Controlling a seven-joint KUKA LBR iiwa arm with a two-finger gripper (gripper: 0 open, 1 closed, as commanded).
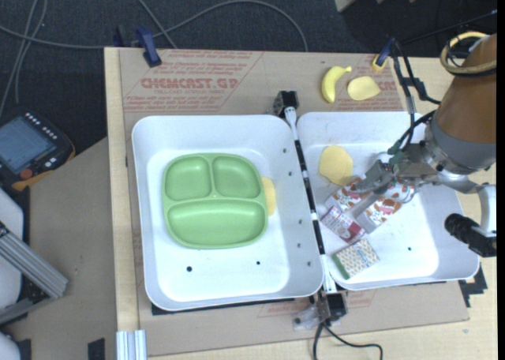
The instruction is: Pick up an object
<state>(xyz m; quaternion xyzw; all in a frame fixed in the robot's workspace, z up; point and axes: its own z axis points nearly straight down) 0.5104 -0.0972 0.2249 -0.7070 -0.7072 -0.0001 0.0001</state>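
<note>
In the camera view my gripper [377,183] reaches down into the right bin [442,268] from the right, low over a heap of things. Just under and to the left of it lies a red-and-white printed packet [345,215]. Another printed packet [392,205] lies below the gripper's body. A yellow rounded object [335,163] rests up and to the left of the gripper, apart from it. A small patterned box [357,257] lies near the bin's front edge. The arm hides part of the bin's right side.
The left bin [158,271] holds a green divided plate [213,199] with a yellow piece [271,196] tucked at its right edge. A toy banana [334,82] and a yellow slice [364,88] lie on the bench behind the right bin. A black clip [286,102] joins the bins.
</note>
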